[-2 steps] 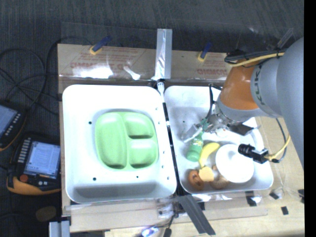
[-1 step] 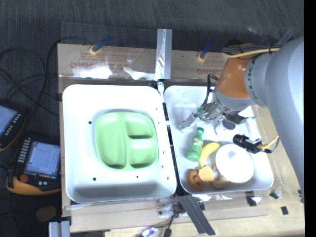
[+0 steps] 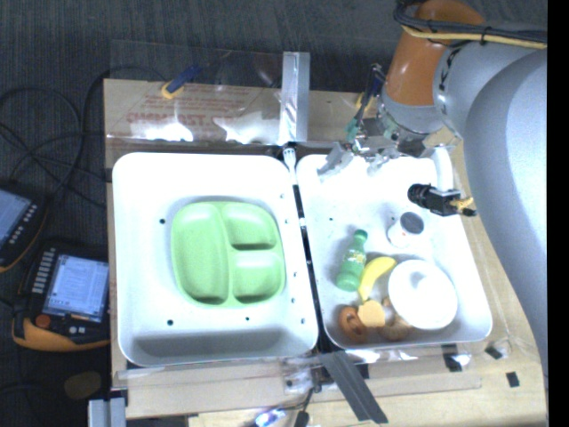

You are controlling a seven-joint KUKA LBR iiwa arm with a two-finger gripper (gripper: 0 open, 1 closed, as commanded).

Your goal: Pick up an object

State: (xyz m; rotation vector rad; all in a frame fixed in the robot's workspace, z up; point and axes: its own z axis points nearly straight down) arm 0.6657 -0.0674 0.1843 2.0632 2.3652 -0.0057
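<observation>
Dark carpet surrounds the bench, and the gripper hovers at the right bin's far edge, fingers spread, nothing between them. Below it, toward the near side, stands a small green bottle, touching a banana: light, stiff, probably slick plastic; best pinched across the body.

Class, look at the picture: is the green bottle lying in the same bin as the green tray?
No: the green bottle lies in the right bin, while the green tray sits in the left bin.
</observation>
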